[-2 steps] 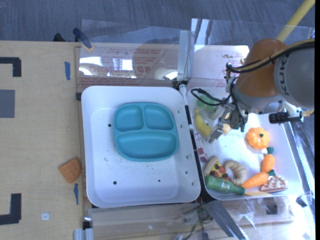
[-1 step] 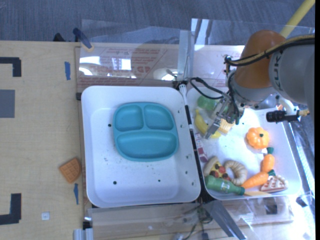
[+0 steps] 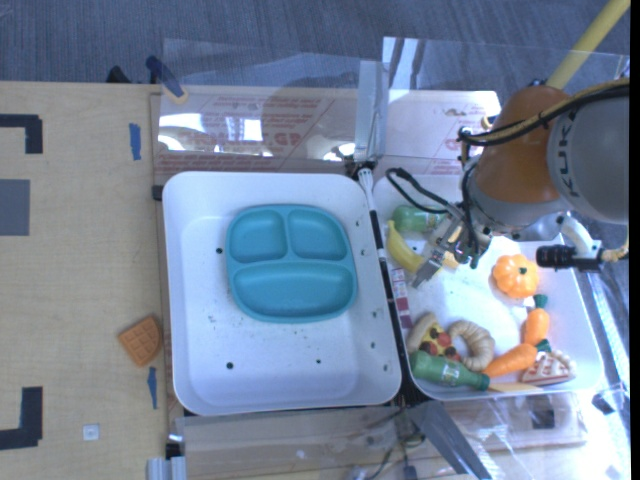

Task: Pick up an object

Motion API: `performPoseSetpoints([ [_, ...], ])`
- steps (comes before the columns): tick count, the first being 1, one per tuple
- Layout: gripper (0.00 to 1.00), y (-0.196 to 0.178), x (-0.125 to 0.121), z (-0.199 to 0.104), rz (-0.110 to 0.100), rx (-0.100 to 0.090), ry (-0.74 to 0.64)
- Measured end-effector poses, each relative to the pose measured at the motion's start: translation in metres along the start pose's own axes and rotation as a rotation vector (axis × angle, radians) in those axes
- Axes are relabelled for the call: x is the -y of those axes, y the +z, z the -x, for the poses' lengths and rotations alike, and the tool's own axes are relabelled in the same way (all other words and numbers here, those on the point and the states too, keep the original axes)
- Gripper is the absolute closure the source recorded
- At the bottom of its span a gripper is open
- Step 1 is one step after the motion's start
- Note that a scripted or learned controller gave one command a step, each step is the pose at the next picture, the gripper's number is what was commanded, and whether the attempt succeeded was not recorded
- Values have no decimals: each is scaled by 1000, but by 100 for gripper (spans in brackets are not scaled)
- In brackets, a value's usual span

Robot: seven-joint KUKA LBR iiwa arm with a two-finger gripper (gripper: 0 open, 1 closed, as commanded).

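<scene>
Camera view: the gripper point(image 3: 437, 258) hangs low in the right bin point(image 3: 575, 298), its fingers slightly apart and clamped on nothing, just beside a yellow banana point(image 3: 400, 248) near that bin's left wall. Elsewhere in the right bin lie a small pumpkin point(image 3: 514, 275), a carrot point(image 3: 512, 359), a green bottle point(image 3: 448, 371) and a pizza slice point(image 3: 548, 368), while a blue divided plate point(image 3: 291, 262) sits in the left bin point(image 3: 200, 368).

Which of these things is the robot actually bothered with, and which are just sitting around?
In play: gripper, banana, pumpkin, carrot, green bottle, pizza slice, all in the right bin.

Lying about: blue divided plate, waffle.
</scene>
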State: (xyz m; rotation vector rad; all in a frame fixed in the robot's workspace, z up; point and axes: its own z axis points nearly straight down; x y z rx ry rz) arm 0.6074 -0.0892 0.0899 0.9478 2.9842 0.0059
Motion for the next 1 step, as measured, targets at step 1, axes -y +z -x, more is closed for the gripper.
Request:
performPoseSetpoints([
  [1,0,-1,-15,23,-21,-38,283],
])
